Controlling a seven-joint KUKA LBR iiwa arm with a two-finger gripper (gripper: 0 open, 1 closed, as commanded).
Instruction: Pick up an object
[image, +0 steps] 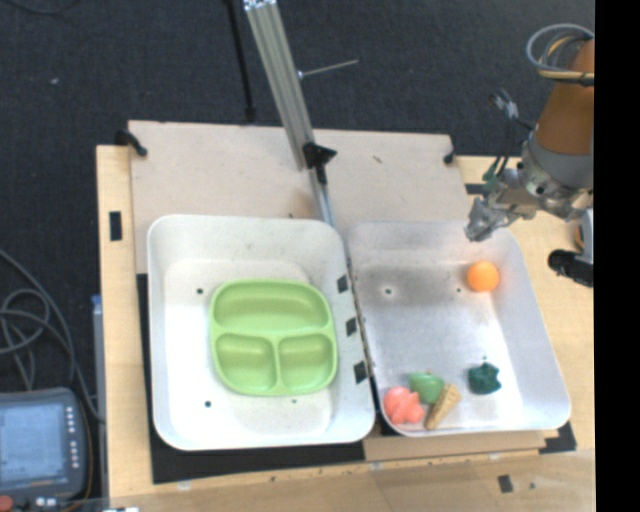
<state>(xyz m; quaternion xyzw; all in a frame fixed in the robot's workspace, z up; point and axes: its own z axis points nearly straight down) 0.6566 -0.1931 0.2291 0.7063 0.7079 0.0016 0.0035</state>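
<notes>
Pincer (481, 226) hovers over right bin (520, 300) rim, near orange ball (483, 277). Finger state cannot be told. Green tray (271, 336) sits in left bin (180, 300).

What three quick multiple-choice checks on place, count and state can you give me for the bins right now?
1. Where is the green tray?
A. in the left bin
B. in the right bin
C. on the bench outside both bins

2. How many small things lie in the right bin?
A. two
B. five
C. eight

3. How does the orange ball stand to the gripper?
A. clamped between its fingers
B. lying free in the bin, below the gripper in the view
C. resting on the tray

Answers:
1. A: the tray sits inside the left bin.
2. B: the ball, a dark green piece, a green piece, a pink piece and a tan cone.
3. B: the ball lies on the bin floor, apart from the gripper.
</notes>
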